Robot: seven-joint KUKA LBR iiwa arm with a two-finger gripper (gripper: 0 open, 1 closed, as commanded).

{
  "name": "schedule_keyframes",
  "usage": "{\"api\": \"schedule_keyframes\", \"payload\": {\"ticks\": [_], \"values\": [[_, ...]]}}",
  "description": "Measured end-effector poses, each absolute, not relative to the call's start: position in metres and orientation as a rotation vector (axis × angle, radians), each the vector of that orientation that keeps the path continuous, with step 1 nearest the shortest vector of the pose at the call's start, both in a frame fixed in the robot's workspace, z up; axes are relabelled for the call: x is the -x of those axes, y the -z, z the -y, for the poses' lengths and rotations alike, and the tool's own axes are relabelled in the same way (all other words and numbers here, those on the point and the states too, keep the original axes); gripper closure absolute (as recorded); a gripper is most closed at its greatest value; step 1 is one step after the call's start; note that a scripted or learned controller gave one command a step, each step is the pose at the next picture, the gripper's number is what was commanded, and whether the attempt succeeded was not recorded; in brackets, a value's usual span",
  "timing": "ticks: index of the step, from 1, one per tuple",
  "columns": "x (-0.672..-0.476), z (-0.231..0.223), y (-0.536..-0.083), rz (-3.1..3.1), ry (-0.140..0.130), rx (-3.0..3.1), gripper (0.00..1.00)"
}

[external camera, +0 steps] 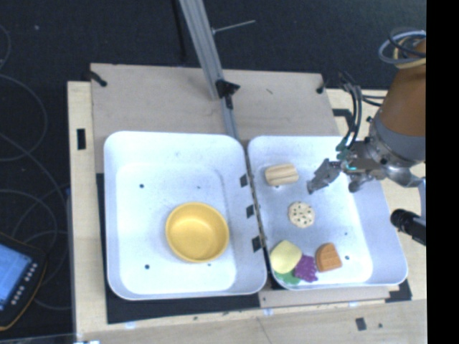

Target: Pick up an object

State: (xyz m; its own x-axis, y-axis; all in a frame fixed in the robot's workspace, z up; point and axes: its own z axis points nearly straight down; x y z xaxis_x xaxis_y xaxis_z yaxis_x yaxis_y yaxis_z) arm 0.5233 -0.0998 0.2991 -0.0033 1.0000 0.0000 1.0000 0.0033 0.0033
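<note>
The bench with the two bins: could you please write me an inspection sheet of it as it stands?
Surface: bench bears left bin and right bin side by side.
Job's things: yellow bowl in left bin; log, cookie, yellow piece, purple piece, orange piece in right bin.
Clutter: nothing seen.
Grippers: gripper over right bin, jaws apart, holding nothing.
Cables: black ones at the wrist.
Surroundings: dark floor, metal pole, screen.

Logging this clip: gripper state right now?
Gripper: open, fingers spread, nothing between them; it hangs over the right bin, near the tan roll.
</note>
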Motion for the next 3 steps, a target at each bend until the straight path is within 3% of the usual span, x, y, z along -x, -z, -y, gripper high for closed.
{"api": "schedule_keyframes", "payload": {"ticks": [1,2,3], "values": [[-0.523,0.100,-0.299,-2.221,-0.004,-2.218,0.00],[-0.517,0.109,-0.249,-2.220,0.005,-2.223,0.00],[-0.527,0.110,-0.197,-2.220,0.006,-2.224,0.00]]}}
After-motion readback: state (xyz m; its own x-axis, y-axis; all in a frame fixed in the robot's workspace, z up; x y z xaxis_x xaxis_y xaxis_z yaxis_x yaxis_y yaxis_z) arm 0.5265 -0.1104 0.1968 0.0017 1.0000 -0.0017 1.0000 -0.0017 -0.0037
